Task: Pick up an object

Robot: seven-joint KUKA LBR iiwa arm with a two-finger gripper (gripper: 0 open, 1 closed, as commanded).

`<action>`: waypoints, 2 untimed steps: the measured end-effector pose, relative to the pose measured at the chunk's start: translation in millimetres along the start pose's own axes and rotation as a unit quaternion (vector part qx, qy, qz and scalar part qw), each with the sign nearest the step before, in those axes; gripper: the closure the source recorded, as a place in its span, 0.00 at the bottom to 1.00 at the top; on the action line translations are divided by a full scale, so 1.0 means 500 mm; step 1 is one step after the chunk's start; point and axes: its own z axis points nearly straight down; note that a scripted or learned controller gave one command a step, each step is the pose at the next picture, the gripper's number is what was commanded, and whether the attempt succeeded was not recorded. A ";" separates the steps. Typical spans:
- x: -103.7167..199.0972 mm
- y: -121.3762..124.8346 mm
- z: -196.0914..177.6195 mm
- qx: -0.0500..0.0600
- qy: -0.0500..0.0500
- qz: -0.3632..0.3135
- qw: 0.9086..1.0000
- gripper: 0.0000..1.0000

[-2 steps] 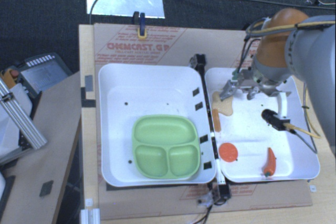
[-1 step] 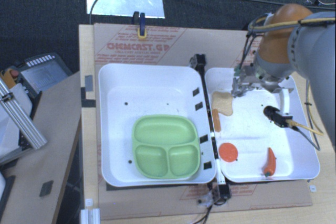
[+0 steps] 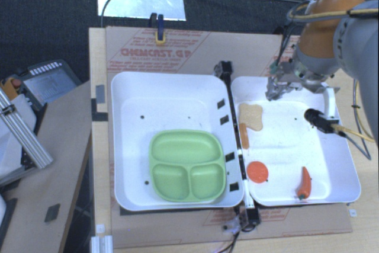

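Observation:
The right bin (image 3: 331, 145) holds a tan bread-shaped piece (image 3: 251, 116) near its left wall, a thin orange stick (image 3: 243, 135) beside it, a round orange-red disc (image 3: 257, 172) at the front left and a red-orange carrot-like piece (image 3: 304, 183) at the front. My gripper (image 3: 276, 90) hangs over the bin's far edge, up and to the right of the bread piece. I see nothing between its fingers.
The left bin (image 3: 136, 103) holds a green three-compartment plate (image 3: 188, 165). A black divider clip strip (image 3: 230, 121) runs between the bins. A black cable plug (image 3: 318, 119) hangs from the arm over the right bin. Cardboard lies underneath both bins.

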 end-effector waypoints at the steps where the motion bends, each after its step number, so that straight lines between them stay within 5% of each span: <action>1: 0.000 0.004 -0.108 -0.001 0.000 0.000 1.000 1.00; 2: 0.124 -0.007 -0.114 0.002 0.001 -0.003 1.000 1.00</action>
